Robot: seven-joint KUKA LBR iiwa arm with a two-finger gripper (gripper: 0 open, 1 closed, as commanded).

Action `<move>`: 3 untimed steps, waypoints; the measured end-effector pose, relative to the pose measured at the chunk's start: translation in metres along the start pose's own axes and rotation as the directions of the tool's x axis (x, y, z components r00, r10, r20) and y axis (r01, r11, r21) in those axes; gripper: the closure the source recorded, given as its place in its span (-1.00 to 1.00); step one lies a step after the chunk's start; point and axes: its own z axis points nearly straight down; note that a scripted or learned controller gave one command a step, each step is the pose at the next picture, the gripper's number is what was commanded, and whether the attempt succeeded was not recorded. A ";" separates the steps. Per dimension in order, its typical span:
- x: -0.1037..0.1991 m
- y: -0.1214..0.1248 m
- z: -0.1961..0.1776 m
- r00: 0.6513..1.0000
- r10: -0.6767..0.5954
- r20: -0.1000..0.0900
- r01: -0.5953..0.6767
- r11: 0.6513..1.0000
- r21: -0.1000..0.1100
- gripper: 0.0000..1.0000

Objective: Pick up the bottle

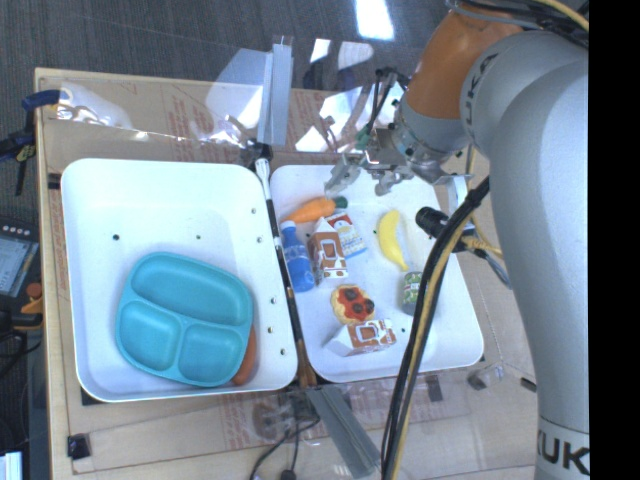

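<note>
A cardboard-topped bench carries two white bins; in the right bin the blue bottle lies on its side against the left wall, just left of a small carton and below the carrot. The gripper hangs over the far rim, up and right of the bottle, fingers spread and empty. The bottle looks light, rigid and slick, so a pinch across its mid-body seems safest.
</note>
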 end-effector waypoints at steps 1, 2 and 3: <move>0.034 -0.061 0.076 0.984 0.180 0.000 -0.180 0.984 0.000 -1.00; 0.041 -0.014 0.104 0.990 0.138 0.000 -0.138 0.990 -0.010 -1.00; 0.041 -0.015 0.095 0.991 0.135 0.000 -0.135 0.991 -0.007 1.00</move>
